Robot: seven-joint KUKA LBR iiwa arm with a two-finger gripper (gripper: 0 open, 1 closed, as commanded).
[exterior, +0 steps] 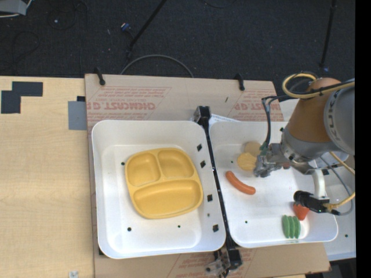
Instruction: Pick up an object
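A dark carpeted floor (191,22), crossed by thin black cables (148,19), is seen beyond a light wooden bench top (40,184), on which a brown printed cardboard sheet (156,100) is laid and dark rectangular patches (20,94) are marked at left.

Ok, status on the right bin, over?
Gripper low in right bin, at pale yellow pieces. Grip unconfirmed. Sausage lies apart. Green item near front edge.

Jaws (262,168) low over yellow piece (247,161) — right bin (324,233).
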